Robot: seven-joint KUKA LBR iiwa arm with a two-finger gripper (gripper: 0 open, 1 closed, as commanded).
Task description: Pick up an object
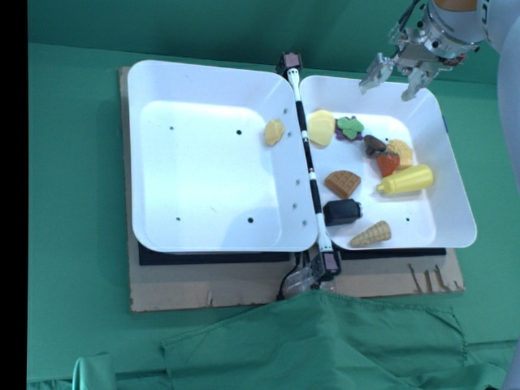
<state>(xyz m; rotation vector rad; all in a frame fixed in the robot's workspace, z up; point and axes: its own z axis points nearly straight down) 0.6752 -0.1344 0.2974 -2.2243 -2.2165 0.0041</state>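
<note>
My gripper (395,80) hangs above the far edge of the right bin (455,210), fingers spread open with nothing between them. Below it in that bin lie a yellow round piece (321,127), a green and purple grape bunch (350,127), a brown piece (374,145), an orange slice (401,150), a red strawberry (387,163), a yellow bottle (405,180), a brown waffle (343,183), a black block (342,212) and an ice-cream cone (371,234). A small yellow piece (274,132) rests at the right side of the left bin (162,80).
The two bins stand on a cardboard sheet (203,291) over green cloth. A black and white bar (307,161) runs between the bins. Folded green cloth (325,340) lies near the front edge.
</note>
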